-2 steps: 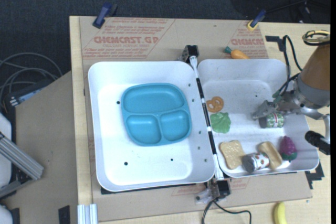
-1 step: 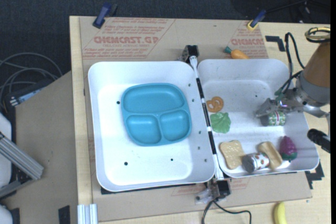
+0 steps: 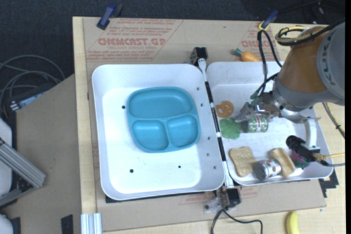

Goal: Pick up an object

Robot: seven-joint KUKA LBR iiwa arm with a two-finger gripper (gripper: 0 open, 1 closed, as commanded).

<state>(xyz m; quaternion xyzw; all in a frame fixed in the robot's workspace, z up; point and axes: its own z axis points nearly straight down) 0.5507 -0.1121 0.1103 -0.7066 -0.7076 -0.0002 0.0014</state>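
Arm [image 3: 307, 71] comes in from the right, orange band showing, over the right bin [image 3: 241, 71]. Tool [image 3: 250, 117] sits low near that bin's middle, close against a small green can [image 3: 258, 126] that lies on its side. From my camera the tool and the can look to be touching at the can's upper edge. The metal parts blur into the can there, so I cannot tell whether the tool is apart, together or clamped on anything. A green lump [image 3: 230, 129] lies just left of the can, by the bin's left wall. A pretzel [image 3: 224, 109] lies just behind the lump, near the tool's left side but apart from it. Toward the bin's front edge are a toast slice [image 3: 241, 159], a dark can [image 3: 264, 169] on its side just beside the toast, and a bun [image 3: 282, 159] touching that can on its right. All three are apart from the tool. Left bin [image 3: 109, 134] holds a blue divided plate [image 3: 163, 118], lying flat near the middle, well apart from the tool. On the surface [image 3: 82, 145] outside the bins I see an orange piece [image 3: 249, 56] behind the right bin, a yellow thing [image 3: 292, 223] at the front edge and a blue clamp [image 3: 109, 15] at the far left corner.
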